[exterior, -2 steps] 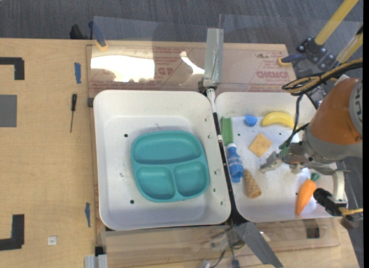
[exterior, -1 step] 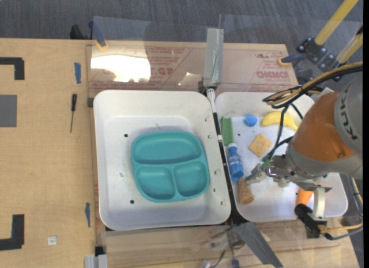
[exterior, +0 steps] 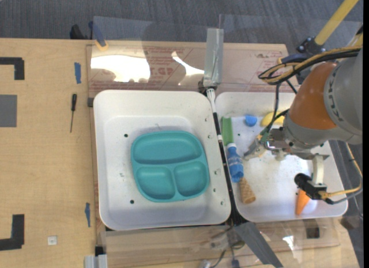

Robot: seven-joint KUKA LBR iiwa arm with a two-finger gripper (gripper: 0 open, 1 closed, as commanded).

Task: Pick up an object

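Wooden table (exterior: 46,163) carrying two shallow white bins, as you see them from above. Left bin (exterior: 109,203): a teal divided plate (exterior: 169,165) lies flat at its centre. Right bin (exterior: 277,206): a green stick (exterior: 226,129) and a blue bottle (exterior: 234,165) lie along its left wall, a brown cone (exterior: 247,191) just below them, a small blue piece (exterior: 250,120) near the top, an orange carrot (exterior: 302,202) at lower right. The arm's fingers (exterior: 260,146) hang over this bin; you cannot tell whether they are released or clenched.
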